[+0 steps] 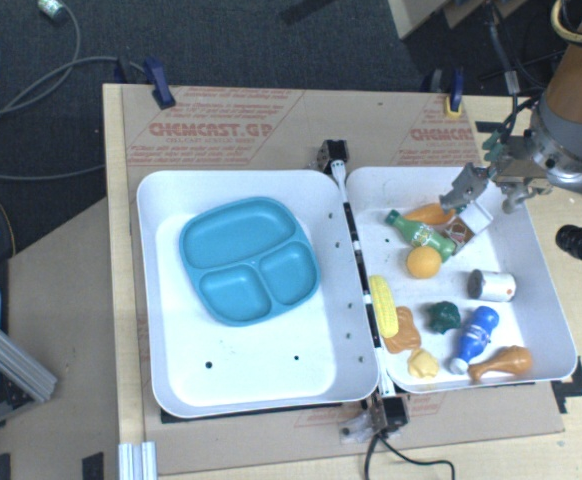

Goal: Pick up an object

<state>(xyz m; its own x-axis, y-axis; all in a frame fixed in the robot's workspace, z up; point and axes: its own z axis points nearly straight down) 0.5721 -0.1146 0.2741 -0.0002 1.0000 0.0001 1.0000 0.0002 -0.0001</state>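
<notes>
Across your desk point(271, 118), the hand point(471, 193) hovered at the right bin's point(556, 308) far edge, its grip unreadable; the green bottle point(421, 233) lay just beside it, long axis slanting toward the bins' shared edge.

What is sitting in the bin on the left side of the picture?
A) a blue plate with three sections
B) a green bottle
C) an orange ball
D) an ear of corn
A: the blue divided plate lies in the left bin, while the other toys lie in the right bin.
</notes>
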